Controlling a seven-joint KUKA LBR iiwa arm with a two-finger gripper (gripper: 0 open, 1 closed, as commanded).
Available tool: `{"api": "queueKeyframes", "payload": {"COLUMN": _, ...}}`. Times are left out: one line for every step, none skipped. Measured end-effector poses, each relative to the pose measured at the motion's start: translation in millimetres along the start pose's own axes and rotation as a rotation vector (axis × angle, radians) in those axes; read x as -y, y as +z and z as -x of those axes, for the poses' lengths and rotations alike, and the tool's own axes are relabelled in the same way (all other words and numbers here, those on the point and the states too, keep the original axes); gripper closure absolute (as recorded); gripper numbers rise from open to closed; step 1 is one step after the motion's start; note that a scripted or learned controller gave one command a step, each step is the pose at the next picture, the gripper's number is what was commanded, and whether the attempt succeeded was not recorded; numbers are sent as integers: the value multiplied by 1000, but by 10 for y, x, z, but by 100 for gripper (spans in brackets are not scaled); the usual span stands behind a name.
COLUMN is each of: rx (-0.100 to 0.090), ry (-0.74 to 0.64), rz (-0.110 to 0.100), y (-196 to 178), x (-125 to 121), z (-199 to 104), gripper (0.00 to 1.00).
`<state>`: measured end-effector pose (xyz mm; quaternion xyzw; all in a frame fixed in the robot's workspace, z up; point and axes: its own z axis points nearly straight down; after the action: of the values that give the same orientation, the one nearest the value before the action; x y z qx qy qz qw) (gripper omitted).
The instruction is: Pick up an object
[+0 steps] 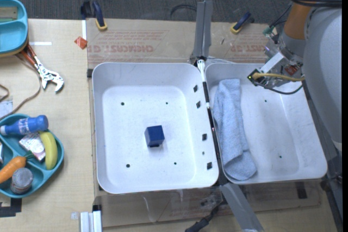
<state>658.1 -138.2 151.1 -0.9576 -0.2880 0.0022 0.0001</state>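
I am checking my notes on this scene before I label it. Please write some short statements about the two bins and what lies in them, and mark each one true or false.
1. A blue cube lies in the left bin. True.
2. A light blue towel lies in the right bin. True.
3. The towel lies along the right wall of its bin. False: it lies along the left wall, next to the divider between the bins.
4. The cube rests on the towel. False: they are in separate bins.
5. A banana lies in a blue tray left of the bins. True.
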Motion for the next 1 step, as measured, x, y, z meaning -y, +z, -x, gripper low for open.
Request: {"api": "queueKeyframes", "payload": {"rx": -1, "ry": -98, "rz": -1, "y": 367, "x": 45, "z": 310, "gripper": 100}}
